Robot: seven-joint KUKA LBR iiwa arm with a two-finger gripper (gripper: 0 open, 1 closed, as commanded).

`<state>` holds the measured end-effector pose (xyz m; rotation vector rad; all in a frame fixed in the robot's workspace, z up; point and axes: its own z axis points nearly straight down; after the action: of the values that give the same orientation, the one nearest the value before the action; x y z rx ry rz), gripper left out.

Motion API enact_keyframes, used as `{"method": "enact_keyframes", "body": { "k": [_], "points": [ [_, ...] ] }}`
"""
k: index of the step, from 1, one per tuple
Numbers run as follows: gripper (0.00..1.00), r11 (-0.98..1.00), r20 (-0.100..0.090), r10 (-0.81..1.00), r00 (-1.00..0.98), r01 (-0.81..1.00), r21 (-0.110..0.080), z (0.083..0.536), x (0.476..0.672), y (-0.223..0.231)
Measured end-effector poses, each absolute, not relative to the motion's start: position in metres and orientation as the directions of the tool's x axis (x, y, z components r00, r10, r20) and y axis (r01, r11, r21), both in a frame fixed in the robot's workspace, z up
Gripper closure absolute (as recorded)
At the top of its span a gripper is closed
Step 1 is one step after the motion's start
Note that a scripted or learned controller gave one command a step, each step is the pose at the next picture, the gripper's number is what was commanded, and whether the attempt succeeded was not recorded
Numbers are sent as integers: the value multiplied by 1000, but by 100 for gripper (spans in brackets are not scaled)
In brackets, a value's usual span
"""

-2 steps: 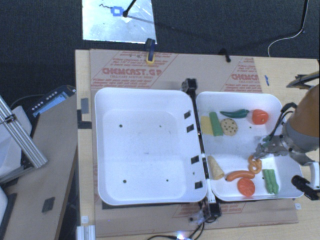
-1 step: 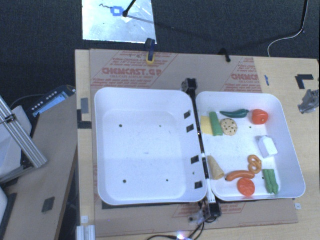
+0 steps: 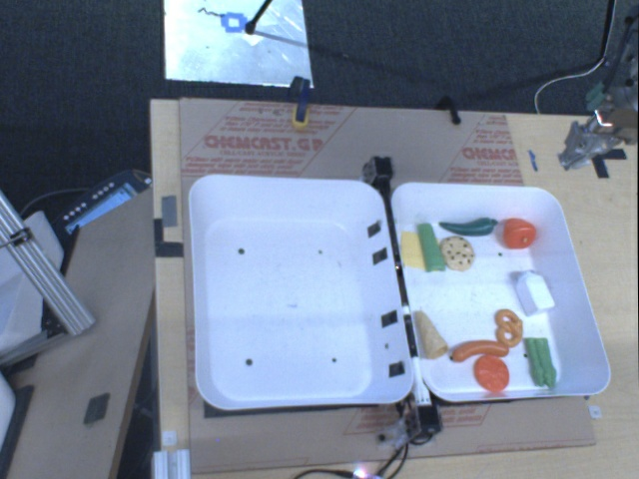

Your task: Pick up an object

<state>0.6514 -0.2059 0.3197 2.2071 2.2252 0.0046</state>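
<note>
Starting at the far left, a slanted metal rail (image 3: 45, 282) sits off the bench. Next comes the left bin (image 3: 290, 267), lying white and shallow on a printed cardboard sheet (image 3: 260, 140). A yellow clamp (image 3: 300, 106) stands at the sheet's top edge.

Across the hinge line is the right bin (image 3: 584, 312), and this one holds every candidate for the pick. Against its left wall a yellow block (image 3: 410, 250) touches a green block (image 3: 431, 247), and a speckled cookie (image 3: 458, 253) lies just beside them. Above the cookie stretches a dark green pepper (image 3: 467, 227), its tip pointing at a red tomato (image 3: 517, 233) near the top right corner.

Lower down, a tan cone (image 3: 430, 335) lies by the left wall. An orange sausage (image 3: 479, 350) curves next to it, touching a small pretzel (image 3: 508, 326) at its right end. A red round slice (image 3: 490, 372) sits just below the sausage. A white block (image 3: 534, 292) rests near the right wall, and what looks like a green bean pod (image 3: 541, 361) lies beneath it, though it is too small to be sure.

Up at the far right, well apart from the bin and outside its rim, the gripper (image 3: 591, 146) hangs over the cardboard's corner. It carries nothing that can be seen, and whether the claw is open or closed I cannot tell from here.
</note>
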Motion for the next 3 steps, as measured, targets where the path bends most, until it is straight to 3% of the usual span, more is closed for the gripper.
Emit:
{"method": "enact_keyframes", "body": {
  "k": [1, 2, 3],
  "points": [
    [100, 12, -1, 1000, -12, 1000, 9, 382, 649, -120],
    [100, 13, 1, 1000, -13, 1000, 12, 472, 631, -21],
    [100, 11, 3, 1000, -11, 1000, 1, 465, 583, 39]
  ]
}}
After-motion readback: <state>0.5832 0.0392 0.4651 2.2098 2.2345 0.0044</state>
